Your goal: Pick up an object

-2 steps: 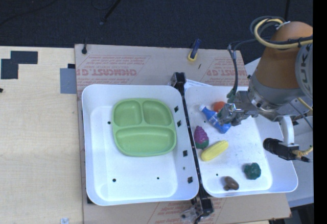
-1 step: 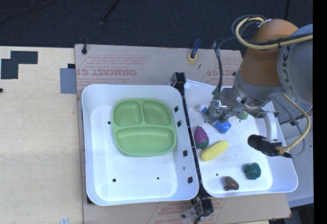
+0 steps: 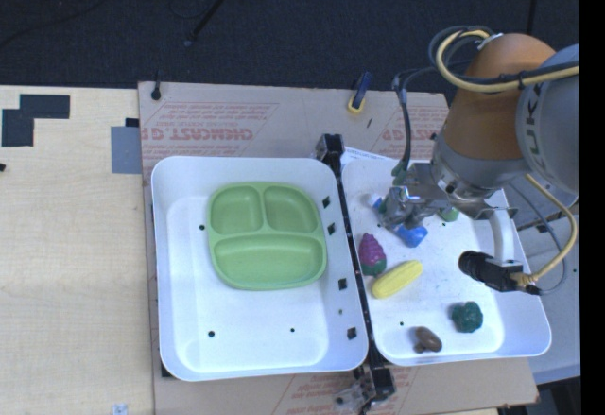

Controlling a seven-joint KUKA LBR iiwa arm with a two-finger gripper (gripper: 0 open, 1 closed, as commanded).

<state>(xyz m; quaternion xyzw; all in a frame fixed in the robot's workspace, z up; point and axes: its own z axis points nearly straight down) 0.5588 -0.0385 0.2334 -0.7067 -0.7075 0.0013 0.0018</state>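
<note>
Your arm [image 3: 501, 111] reaches in from the right of the frame, its orange band showing above the wrist, and its gripper [image 3: 405, 207] hangs low over the upper left part of the right bin [image 3: 529, 333]. Whether that tool is spread wide, drawn narrow or clamped on anything, you cannot tell from this angle; metal parts and cables crowd the spot. Just beneath and touching the gripper in the picture lies a small blue object [image 3: 412, 234], bright and blocky, partly covered by the tool. Below it, near the divider between the bins, rests a purple, egg-like piece [image 3: 371, 252] with a green tip, and just beside that a yellow corn cob [image 3: 396, 279] lies at a slant, its knobbly surface plain to see. Lower right in the same bin sit a dark green, bumpy lump [image 3: 466, 316] and, near the bottom edge, a small brown piece [image 3: 427, 339]; the two are well apart from the corn. The left bin [image 3: 189, 337] holds a light green divided plate [image 3: 266, 235], upright and flat, toward its upper middle.
</note>
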